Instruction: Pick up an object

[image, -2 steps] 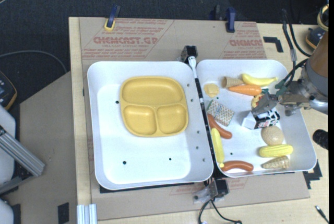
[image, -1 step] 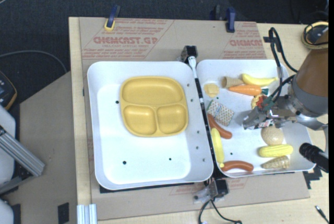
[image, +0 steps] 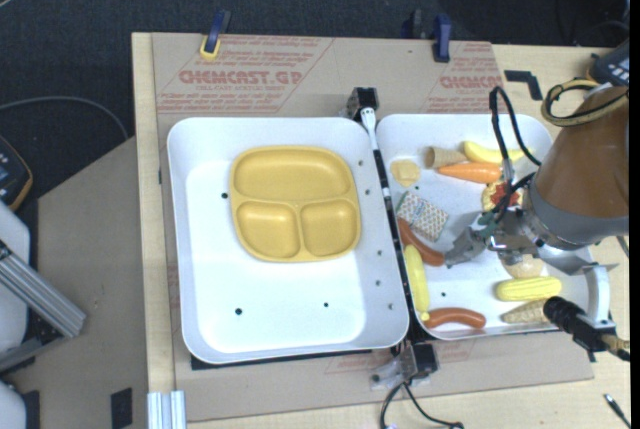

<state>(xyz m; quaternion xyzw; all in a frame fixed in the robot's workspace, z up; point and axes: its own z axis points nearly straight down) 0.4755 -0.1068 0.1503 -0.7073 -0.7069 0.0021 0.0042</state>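
Observation:
The right bin [image: 392,139] holds several toy foods: an orange carrot [image: 470,172], a yellow banana [image: 483,153], a small cone [image: 438,157], a pale round piece [image: 405,172], a grey checkered piece [image: 423,214], a red-brown sausage [image: 419,248], a long yellow piece [image: 415,283], a hot dog [image: 455,319] and a yellow corn-like piece [image: 527,289]. My gripper [image: 463,251] hangs low over the middle of this bin, just right of the sausage and the checkered piece. I see nothing held in it. The arm's body hides the bin's right side.
The left bin [image: 200,247] holds a yellow divided plate [image: 295,200] in its upper half. Clamps [image: 211,45] hold the cardboard base at the back. Black cables [image: 505,132] loop over the right bin's far side.

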